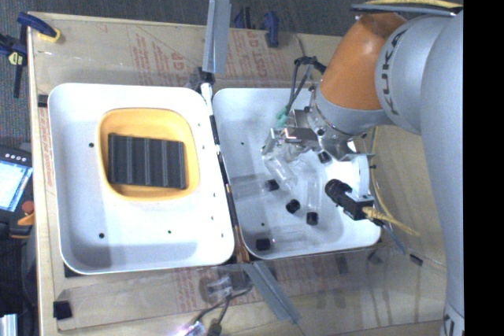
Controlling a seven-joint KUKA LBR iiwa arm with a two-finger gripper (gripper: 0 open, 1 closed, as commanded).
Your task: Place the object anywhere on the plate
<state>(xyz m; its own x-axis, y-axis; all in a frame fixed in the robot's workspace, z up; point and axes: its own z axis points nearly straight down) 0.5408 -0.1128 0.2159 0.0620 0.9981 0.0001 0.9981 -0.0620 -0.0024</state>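
Observation:
A yellow plate (146, 120) lies in the left bin (79, 208). A dark grey ribbed block (147, 161) rests flat on the plate, covering most of its middle. My gripper (288, 173) hangs low over the middle of the right bin (244, 122), well to the right of the plate. Its pale, see-through parts blur into the white floor, and I cannot make out anything held in it. Small black pieces (293, 207) lie just below the gripper on the bin floor.
Another small black piece (262, 244) sits near the right bin's front left corner. The ridge between the two bins (220, 169) runs between gripper and plate. The arm's grey and orange body (370, 83) covers the right bin's far right side.

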